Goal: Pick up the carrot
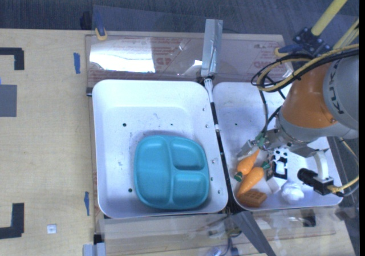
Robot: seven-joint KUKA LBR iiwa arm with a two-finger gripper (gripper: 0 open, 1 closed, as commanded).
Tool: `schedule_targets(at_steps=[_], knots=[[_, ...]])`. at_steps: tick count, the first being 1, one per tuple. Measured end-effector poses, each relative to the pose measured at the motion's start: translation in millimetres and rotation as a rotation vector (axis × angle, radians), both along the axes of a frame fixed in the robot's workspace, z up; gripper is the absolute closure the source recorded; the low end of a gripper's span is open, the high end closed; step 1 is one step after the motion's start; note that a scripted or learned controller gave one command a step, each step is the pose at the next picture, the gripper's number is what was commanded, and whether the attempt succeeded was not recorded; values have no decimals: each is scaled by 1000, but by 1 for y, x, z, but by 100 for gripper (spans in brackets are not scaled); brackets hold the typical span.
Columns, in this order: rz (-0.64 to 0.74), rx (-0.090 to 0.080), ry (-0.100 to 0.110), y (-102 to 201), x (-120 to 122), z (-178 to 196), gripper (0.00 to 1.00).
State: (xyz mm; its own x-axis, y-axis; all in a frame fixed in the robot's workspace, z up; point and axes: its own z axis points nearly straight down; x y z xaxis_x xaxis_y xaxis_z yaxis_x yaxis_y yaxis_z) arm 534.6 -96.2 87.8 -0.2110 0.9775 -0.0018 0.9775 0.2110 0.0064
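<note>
Toward the lower left of the right bin (239, 106), two orange pieces lie close together: an upper carrot (247, 164) and a lower carrot (251, 179), each pointing down and to the left, near the wall shared with the left bin (114, 106). Just below them rests a flat brown piece (252, 197), and to the right sits a small white lump (292, 192) beside a black-and-white part (280, 165) that cannot be identified. The left bin carries a blue divided plate (170, 171). The arm (311, 106), with its orange band, hangs over the right bin, and the hand (263, 147) is low over the upper ends of the orange pieces. Whether it is released or clenched cannot be told from this angle, and nothing is seen between its parts.

Risks, as judged from this layout:
- The two orange pieces lie nearly touching, so a closing grasp could catch both, or pinch one and flick the other aside.
- Both taper and look smooth; a grip near the narrow end could squeeze the piece out instead of holding it.
- The shared bin wall is near, so a descent biased to the left could strike the rim or wedge a piece against it.
- The brown piece just below could be dragged or lifted by mistake.
- Loose cables (274, 72) hang over the bin and could snag as the arm rises.
</note>
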Motion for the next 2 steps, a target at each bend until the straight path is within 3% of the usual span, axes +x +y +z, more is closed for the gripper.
schedule_targets(at_steps=[1,2], knots=[[-2,-1,-7,-1,3,12,100],[-2,-1,-6,-1,2,11,0]])
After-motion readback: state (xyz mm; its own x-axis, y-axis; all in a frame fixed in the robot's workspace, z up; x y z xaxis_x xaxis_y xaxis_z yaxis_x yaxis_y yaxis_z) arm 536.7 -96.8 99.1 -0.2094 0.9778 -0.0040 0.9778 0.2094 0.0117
